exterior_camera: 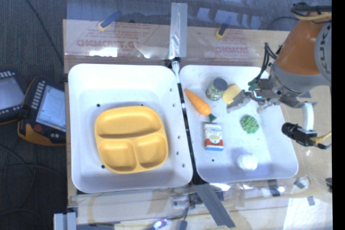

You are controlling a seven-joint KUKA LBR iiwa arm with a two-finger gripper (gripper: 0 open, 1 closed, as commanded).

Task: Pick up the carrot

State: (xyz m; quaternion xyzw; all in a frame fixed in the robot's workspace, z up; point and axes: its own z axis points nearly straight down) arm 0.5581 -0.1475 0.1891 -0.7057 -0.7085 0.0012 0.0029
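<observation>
Orange and tapered, the carrot (198, 102) was seen lying at a slant in the right bin (280, 167), close to its left wall, with the thick end toward the bin's middle and a green tip beside the small carton (214, 136). Nothing was touching it. Near it were set a dark round can (218, 88) and a yellow piece (232, 93), with a green knobbly ball (249, 124) and a white lump (247, 161) further off. The gripper (250, 99) was held over the bin's right half, near the yellow piece and well apart from the carrot; its fingers appeared to be spread with nothing between them, though the view was too coarse for certainty. The reach was judged to be the step in hand. A shift toward the bin's left wall was called for, the fingers turned across the carrot's width, and then a descent clear of the carton. A yellow divided plate (130, 138) lay in the left bin (81, 116). Bins were borne on a bench over grey carpet, a handheld controller (44, 111) lying at the left.
</observation>
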